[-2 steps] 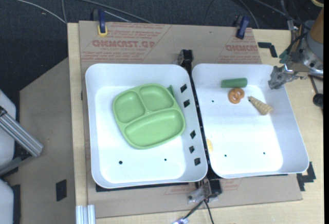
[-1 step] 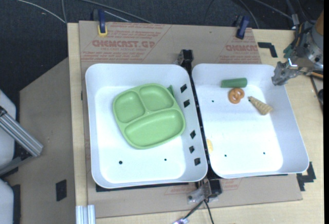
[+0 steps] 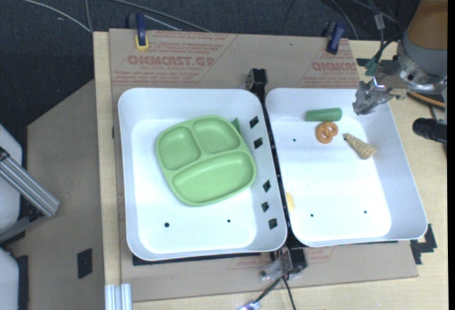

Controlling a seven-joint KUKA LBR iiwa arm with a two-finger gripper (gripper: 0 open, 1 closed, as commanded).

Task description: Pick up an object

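Left bin (image 3: 135,223): nearest the camera's lower left; it carries a green divided plate (image 3: 206,159), lying flat and a little askew, three compartments up.
Right bin (image 3: 398,209): its near half is bare white floor; the small things sit in the far half, so any pick has to happen there.
Cone-shaped piece (image 3: 360,146): tan, lying on its side, tip pointing up-left, just beside the pretzel.
Pretzel-like ring (image 3: 327,132): orange-brown, flat on the bin floor, just below the green piece.
Green piece (image 3: 323,114): short green cylinder on its side, farthest of the three, near the bin's back wall.
Jaws (image 3: 365,104): at the far right rim of the right bin, beside the three toys and touching none; nothing sits between them, and whether they are spread or closed I cannot tell.
Judgement: the arm seems poised to come down on one of the three; the cone lies closest.
Tabletop (image 3: 199,52): brown board under both bins, clamped at its far edge.
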